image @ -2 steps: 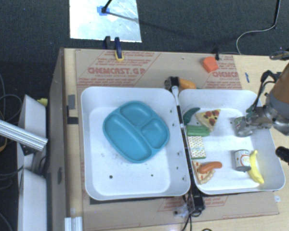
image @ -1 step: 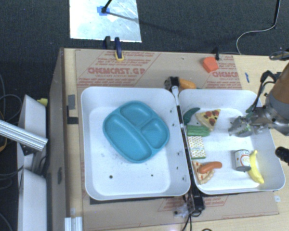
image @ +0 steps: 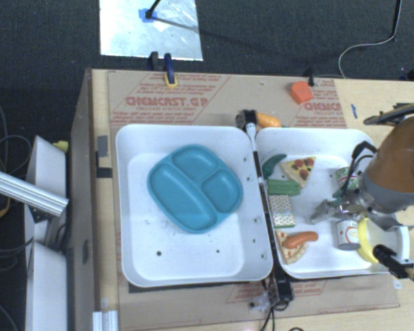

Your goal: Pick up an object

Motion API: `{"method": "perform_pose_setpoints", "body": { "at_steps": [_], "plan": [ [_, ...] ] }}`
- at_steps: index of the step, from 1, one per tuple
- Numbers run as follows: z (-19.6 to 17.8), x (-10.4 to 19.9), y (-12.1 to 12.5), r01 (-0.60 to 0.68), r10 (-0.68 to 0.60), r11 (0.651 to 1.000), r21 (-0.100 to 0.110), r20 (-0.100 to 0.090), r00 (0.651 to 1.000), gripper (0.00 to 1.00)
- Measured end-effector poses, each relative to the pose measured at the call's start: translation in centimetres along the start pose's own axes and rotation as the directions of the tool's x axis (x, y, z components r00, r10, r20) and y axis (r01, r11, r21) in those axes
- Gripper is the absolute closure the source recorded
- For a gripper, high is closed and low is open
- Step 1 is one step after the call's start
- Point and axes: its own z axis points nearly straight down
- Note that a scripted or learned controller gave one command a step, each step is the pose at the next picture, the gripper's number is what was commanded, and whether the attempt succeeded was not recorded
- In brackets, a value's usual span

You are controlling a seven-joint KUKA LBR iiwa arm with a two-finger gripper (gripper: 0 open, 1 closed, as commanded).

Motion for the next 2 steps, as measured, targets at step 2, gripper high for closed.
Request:
{"method": "perform_pose_setpoints", "body": {
  "at_steps": [2],
  "plan": [
    [-0.1, 6.7, 12.7, 0.002, -0.002, 1.0, -0.002, 0.001, 1.0, 0.0]
  ]
}}
